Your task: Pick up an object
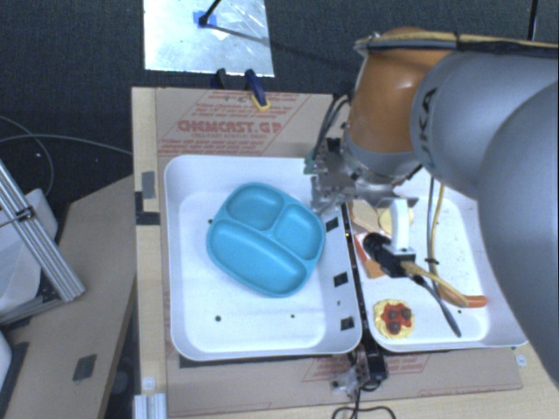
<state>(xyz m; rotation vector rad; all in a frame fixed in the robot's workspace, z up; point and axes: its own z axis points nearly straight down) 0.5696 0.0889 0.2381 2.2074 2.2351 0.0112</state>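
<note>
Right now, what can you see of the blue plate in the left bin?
The blue plate is a light blue, plastic-looking divided dish with three compartments and rounded corners. It lies flat and right side up, turned at an angle, in the upper right part of the left bin, resting on the bin floor. Nothing sits in its compartments. The hand hangs by its upper right edge.

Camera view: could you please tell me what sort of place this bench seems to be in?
Probably a robotics lab: a grey arm reaches over two white bins, one holding a blue divided plate, beside an aluminium frame.
</note>
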